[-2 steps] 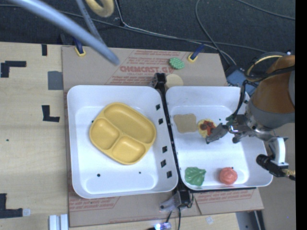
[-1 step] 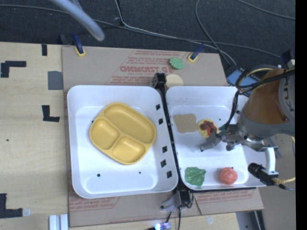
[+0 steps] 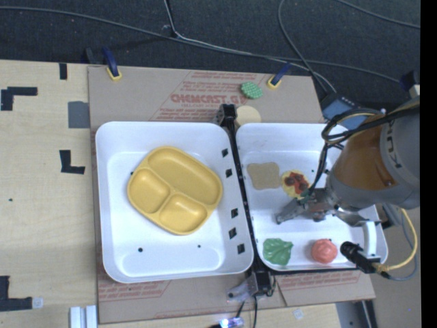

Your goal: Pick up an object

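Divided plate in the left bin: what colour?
Yellow; the divided plate shows plainly in the camera view.

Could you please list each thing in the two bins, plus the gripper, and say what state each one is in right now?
yellow divided plate: flat in the left bin, compartments bare.
tan flat piece: lying flat in the right bin.
red and yellow item: lying by the gripper, apart from the tan piece.
green item: lying at the near wall.
red ball-like item: resting free.
gripper: low in the right bin, nothing seen held.

Wooden bench [image 3: 41, 203], brown cardboard sheet [image 3: 198, 91], two white bins [image 3: 109, 203] atop
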Controlling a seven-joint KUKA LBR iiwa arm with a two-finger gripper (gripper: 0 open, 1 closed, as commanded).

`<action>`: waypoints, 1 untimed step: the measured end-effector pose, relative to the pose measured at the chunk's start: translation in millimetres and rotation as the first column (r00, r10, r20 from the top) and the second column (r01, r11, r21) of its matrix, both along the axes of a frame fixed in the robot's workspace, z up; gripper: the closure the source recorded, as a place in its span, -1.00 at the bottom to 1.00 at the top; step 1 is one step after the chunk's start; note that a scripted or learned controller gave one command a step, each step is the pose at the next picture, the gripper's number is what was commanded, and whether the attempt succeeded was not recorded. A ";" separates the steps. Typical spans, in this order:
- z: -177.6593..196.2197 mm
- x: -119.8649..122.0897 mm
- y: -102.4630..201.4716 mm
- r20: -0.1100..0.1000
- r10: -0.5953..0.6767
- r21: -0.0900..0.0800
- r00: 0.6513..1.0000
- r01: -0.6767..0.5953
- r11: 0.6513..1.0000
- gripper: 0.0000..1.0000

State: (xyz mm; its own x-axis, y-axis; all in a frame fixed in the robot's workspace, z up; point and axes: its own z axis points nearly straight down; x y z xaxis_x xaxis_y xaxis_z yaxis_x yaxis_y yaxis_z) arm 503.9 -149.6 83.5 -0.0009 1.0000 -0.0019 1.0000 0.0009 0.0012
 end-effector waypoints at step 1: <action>12.4 1.0 -0.3 0.002 0.000 -0.001 1.000 0.000 1.000 1.00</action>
State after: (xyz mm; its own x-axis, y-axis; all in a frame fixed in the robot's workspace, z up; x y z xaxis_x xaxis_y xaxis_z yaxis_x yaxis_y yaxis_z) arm 505.0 -149.9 95.9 -0.0011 1.0000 -0.0025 1.0000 0.0011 0.0036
